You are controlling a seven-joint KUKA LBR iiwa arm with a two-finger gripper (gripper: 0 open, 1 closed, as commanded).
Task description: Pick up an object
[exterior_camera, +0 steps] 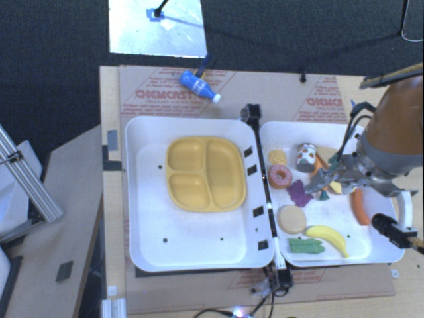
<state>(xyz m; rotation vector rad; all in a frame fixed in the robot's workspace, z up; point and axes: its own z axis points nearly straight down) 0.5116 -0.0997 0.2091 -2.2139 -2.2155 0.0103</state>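
Observation:
My gripper (323,183) is low in the right bin (381,252), over its middle. It hangs just right of a purple bunch of grapes (299,193) and beside an orange piece (324,159) and a yellow piece (336,188). Around it lie a pink donut (280,175), a white and red can (305,156), a round beige cookie (291,218), a banana (329,237), a green vegetable (306,246) and a carrot (360,206). The arm's wrist hides part of the bin's right side.
The left bin (152,244) holds a yellow divided plate (204,173). A blue bottle (199,85) lies on the cardboard behind the bins. A black divider (262,184) runs between the bins. A small yellow item (277,157) sits near the divider.

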